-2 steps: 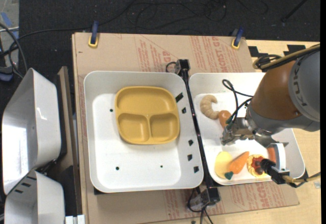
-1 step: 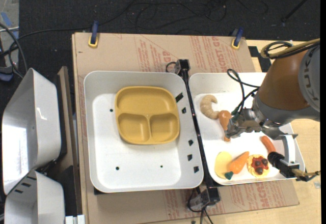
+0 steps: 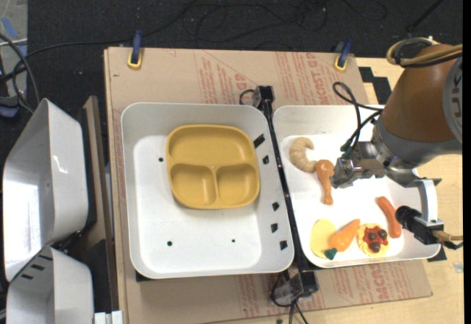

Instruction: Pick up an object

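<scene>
Yellow divided plate point(image 3: 213, 166) in left bin point(image 3: 140, 190), hand point(image 3: 344, 174) seemingly beside drumstick point(image 3: 324, 179)

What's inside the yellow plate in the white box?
The yellow plate in the left bin has three compartments, and all three look bare. Whatever lies under the plate is covered, so that cannot be seen.

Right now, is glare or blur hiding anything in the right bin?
Camera view: the white right bin is brightly lit but not blown out; the toy foods read clearly, like the orange drumstick and carrot. The dark gripper is murky, its outline soft against the arm's shadow.
</scene>
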Motion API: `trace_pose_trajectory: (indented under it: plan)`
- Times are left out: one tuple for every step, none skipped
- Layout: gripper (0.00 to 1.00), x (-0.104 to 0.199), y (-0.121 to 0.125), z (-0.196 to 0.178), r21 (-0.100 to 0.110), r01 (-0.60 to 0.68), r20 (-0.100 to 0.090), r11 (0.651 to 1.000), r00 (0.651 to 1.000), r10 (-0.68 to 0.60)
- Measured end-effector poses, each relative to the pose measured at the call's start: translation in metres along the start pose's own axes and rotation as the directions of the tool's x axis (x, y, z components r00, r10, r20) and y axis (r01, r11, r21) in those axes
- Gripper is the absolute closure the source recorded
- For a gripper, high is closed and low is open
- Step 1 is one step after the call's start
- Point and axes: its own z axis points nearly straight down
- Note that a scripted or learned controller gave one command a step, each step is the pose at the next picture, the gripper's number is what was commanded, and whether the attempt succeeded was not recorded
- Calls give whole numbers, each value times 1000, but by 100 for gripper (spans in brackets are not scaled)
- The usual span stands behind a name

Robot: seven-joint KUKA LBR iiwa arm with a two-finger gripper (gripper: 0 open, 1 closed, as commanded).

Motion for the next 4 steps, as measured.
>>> trace_pose_trajectory:
  plan:
    - [100,0,2,-53,0,0,1,1000,1000,0]
    - [100,54,-1,-58,4,3,-1,1000,1000,-3]
    - [100,101,-4,-59,5,3,-1,1000,1000,-3]
    - [100,160,-12,-55,6,5,-2,1000,1000,-5]
